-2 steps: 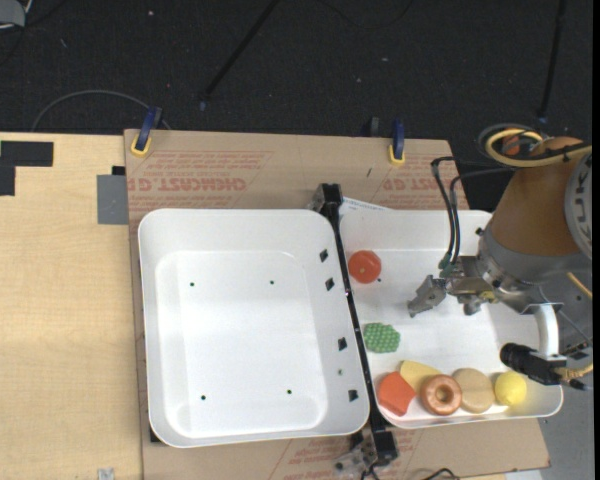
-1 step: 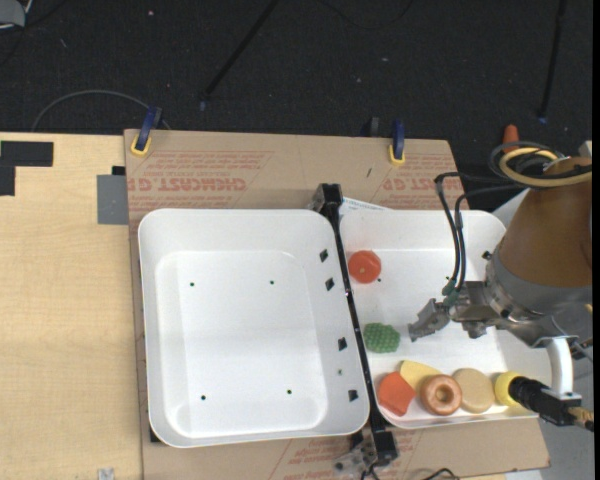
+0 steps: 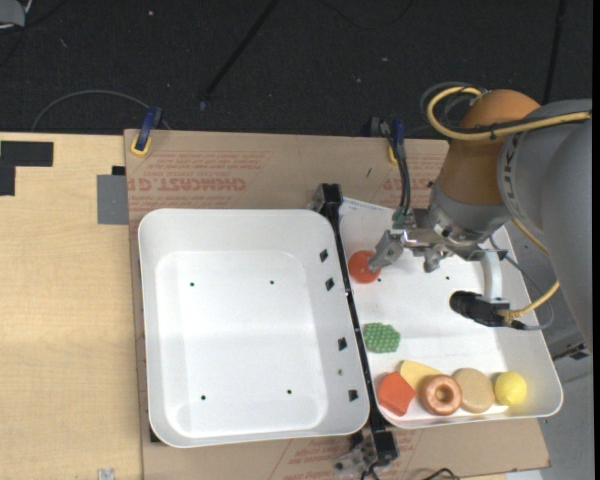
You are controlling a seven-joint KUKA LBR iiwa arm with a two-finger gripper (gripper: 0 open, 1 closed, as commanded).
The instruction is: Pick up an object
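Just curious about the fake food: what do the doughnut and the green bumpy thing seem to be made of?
The doughnut looks like moulded plastic: smooth, with a slight sheen on its brown ring. The green bumpy thing looks matte, perhaps soft rubber or plastic; its dotted texture is too small to tell.

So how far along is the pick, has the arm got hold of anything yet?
Done: the gripper is down in the right bin, beside the small red object. In hand: nothing visibly between its fingers. Left: grasping and lifting; the green piece and the row along the near wall lie untouched.
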